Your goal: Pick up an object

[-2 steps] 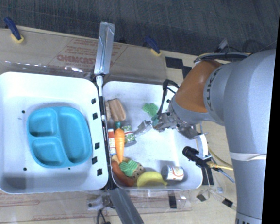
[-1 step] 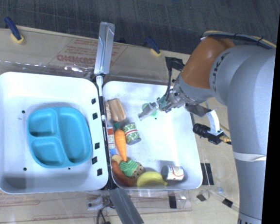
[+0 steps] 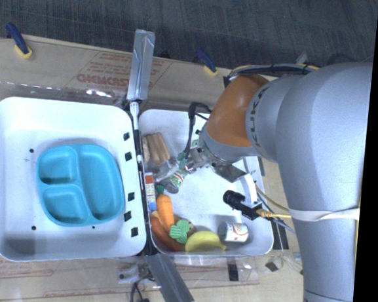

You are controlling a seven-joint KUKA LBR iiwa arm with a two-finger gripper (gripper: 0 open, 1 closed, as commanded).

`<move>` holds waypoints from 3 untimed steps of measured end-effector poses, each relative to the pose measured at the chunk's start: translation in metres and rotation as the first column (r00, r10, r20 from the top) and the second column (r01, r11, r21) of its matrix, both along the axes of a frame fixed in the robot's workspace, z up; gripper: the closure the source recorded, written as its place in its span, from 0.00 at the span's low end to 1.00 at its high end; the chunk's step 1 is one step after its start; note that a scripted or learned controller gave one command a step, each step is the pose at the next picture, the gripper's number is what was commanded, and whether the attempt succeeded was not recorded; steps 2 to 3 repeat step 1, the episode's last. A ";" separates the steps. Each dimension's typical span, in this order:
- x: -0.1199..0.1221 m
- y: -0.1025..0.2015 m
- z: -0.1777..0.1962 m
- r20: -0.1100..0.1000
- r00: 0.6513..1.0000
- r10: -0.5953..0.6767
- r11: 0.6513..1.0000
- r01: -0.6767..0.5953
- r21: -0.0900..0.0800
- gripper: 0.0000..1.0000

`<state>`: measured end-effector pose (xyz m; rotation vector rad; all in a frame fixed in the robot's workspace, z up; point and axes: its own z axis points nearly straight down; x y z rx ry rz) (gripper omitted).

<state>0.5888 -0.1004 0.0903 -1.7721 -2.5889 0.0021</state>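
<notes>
Jaws sit low in the bin on the view's right point(image 3: 201, 195), near its upper left part, at the end of the grey arm point(image 3: 307, 157) that reaches in from the right with its orange band above them. Whether they are spread or pressed together cannot be told from this slant. A small bottle point(image 3: 175, 177) with a green and red label lies tilted right at their tips, touching or very nearly so; I cannot tell if it is pinched between them.

Just above the bottle, against the bin's left wall, lies a brown block point(image 3: 156, 147). A thin red-and-white tube point(image 3: 149, 189) runs along the same wall below it. Lower down, a carrot point(image 3: 165, 211) lies beside a small green piece point(image 3: 181, 230), and a banana point(image 3: 204, 240) curves along the bottom wall, touching the green piece. A white can with red marking point(image 3: 235, 232) lies on its side just right of the banana.

The bin on the view's left point(image 3: 21, 109) holds a blue divided plate point(image 3: 81, 183), flat on its floor and well apart from the jaws. Both bins rest side by side on the table point(image 3: 65, 64).
</notes>
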 end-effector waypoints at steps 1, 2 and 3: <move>-0.019 0.001 0.003 -0.003 0.978 -0.207 0.978 0.207 -0.001 0.00; -0.019 0.001 0.003 -0.003 0.978 -0.207 0.978 0.207 -0.001 0.00; -0.019 0.001 0.003 -0.003 0.978 -0.207 0.978 0.207 -0.001 0.00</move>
